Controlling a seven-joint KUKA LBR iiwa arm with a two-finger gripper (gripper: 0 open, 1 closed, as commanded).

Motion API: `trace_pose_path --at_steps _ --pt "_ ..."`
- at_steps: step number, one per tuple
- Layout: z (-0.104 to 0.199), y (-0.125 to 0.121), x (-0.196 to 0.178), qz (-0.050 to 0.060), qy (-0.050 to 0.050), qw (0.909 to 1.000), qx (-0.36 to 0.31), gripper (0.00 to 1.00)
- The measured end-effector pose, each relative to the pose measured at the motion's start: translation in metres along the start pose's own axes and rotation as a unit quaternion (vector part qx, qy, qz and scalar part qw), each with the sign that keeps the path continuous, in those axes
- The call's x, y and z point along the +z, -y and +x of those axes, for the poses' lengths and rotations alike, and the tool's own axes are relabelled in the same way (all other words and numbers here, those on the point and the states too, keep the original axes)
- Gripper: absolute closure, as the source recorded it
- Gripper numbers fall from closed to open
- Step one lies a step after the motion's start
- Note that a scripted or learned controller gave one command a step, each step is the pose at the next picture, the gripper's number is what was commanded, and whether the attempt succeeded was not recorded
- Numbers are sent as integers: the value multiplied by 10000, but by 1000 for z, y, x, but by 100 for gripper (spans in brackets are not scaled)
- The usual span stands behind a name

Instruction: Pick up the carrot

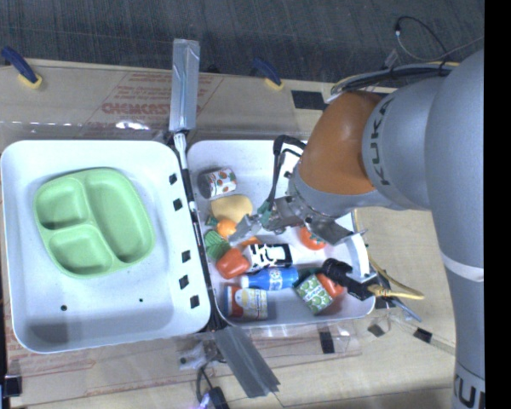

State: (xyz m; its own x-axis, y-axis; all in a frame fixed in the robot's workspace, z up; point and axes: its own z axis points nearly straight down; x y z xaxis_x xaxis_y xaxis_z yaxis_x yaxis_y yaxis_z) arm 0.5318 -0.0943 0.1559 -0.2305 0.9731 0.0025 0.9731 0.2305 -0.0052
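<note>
Desk (85, 88) holds two white bins w/ a green divided plate (92, 219) in the left one; right bin (247, 153) is cluttered; carrot (227, 227) sits near its left wall, tool (260, 220) just beside it, prob lining up; can't tell its grip state.

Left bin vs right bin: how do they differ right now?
The left bin holds one thing, a green divided plate lying flat; the right bin is crowded with small items, among them a can and a bottle. The left bin has bare white floor around its plate, while the right bin's floor is mostly covered. The gripper hangs over the right bin, not the left bin. Both are shallow, white and side by side.
</note>
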Motion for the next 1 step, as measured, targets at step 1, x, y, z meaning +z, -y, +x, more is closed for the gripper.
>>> trace_pose_path --at_steps 1 --pt "-17 -12 63 -27 14 9944 -1053 0"
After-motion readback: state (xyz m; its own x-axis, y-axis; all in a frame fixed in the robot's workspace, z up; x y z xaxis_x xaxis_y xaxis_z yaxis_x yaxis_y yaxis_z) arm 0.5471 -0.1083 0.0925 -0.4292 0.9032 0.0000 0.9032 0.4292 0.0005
